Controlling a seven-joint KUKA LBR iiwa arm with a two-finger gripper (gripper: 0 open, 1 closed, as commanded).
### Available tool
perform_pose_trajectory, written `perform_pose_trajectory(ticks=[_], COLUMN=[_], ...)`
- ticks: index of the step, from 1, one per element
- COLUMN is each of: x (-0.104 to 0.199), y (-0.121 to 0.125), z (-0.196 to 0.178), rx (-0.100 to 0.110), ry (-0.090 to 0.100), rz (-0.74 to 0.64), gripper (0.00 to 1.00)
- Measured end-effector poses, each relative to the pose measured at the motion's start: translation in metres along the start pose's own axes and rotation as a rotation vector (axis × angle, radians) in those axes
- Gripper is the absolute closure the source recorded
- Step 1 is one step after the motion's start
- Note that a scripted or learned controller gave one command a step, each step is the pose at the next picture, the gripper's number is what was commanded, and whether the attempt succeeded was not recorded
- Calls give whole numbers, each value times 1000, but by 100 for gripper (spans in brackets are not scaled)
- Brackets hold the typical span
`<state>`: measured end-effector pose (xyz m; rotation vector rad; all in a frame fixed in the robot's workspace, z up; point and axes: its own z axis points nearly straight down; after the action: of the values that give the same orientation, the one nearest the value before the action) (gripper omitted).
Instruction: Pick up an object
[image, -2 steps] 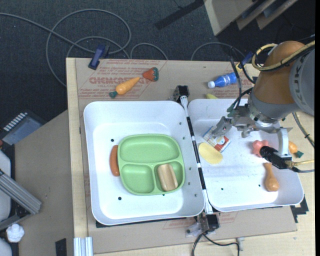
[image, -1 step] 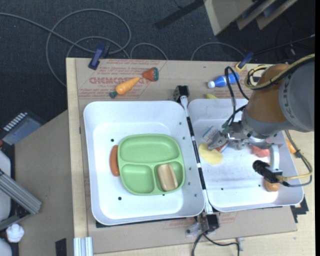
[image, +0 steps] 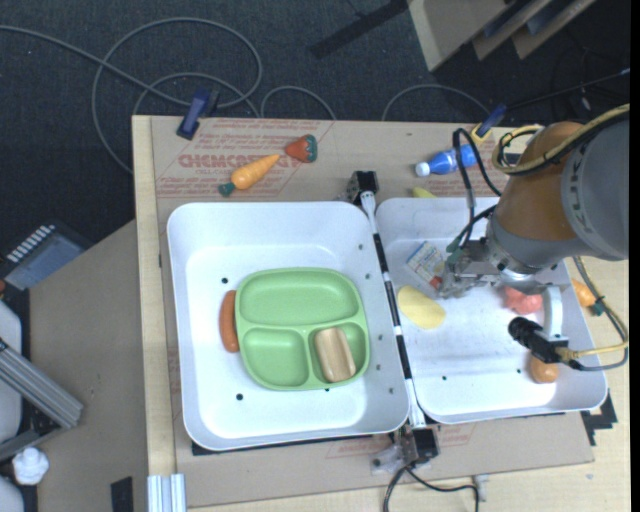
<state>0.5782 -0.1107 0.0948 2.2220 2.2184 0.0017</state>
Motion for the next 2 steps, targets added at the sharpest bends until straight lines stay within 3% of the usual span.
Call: perform_pose_trajectory(ticks=[1, 2], x=[-73, -98], y=[-15, -6], z=[-75, -80], rx=[-1, -1], ry=[-3, -2], rz=[0, -1], gripper=[100, 100])
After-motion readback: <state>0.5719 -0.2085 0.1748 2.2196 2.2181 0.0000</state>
